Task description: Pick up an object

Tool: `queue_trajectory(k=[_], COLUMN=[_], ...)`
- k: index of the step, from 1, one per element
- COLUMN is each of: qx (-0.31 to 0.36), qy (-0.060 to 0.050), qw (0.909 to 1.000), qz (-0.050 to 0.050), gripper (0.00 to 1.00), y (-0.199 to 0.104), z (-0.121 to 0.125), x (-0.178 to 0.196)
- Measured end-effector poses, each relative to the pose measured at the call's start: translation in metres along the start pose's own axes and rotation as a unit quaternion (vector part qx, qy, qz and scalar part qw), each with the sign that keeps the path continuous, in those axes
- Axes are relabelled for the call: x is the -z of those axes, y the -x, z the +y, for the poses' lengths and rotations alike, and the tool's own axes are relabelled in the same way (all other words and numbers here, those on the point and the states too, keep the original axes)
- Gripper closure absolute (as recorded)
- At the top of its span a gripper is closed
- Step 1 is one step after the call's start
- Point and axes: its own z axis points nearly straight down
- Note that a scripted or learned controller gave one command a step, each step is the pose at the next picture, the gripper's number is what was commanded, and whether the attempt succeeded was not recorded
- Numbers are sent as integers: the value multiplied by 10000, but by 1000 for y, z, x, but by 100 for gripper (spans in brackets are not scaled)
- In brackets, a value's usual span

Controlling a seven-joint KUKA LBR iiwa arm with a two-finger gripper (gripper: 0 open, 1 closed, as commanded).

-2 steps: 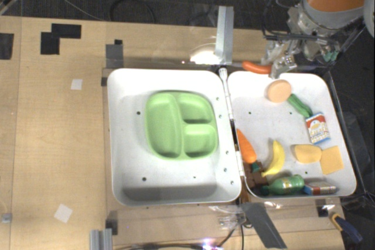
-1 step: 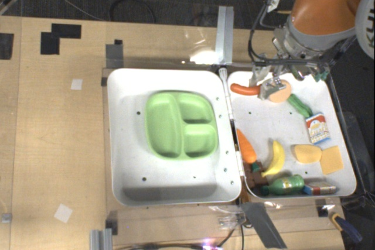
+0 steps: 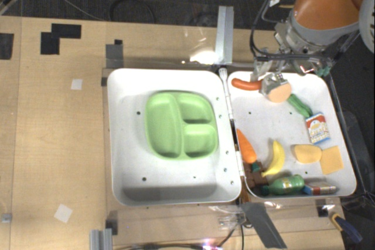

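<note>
Leftward, a green divided tray (image 3: pixel 179 125) fills one bin (image 3: pixel 126 178); the other bin (image 3: pixel 340 178) holds toy foods (image 3: pixel 274 156); whether the end effector (image 3: pixel 275 80) is spread is unclear.

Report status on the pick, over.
Gripper low over right bin's far end, fingers unreadable. Peach-coloured round piece directly beneath it, not confirmed held. Sausage and green item crowd either side.

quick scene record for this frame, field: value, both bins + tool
left bin: holds a green divided tray
right bin: toy foods
top of right bin: hot dog, round peach-coloured piece
middle: green stick, small carton
lower part: carrot, banana, two cheese-like yellow pieces, green bottle
tool: over the top edge of the right bin, just above the round piece
grasp: cannot tell
</note>
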Motion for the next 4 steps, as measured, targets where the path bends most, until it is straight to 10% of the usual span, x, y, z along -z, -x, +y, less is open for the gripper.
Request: queue_trajectory(k=[1,2,4], qx=[-1,-17,590], qy=[-16,30,6], qw=[10000,10000,9982], qz=[-55,70,49], gripper=[100,100,100], y=[3,-40,-4], z=[0,74,-38], x=[13,-15,-13])
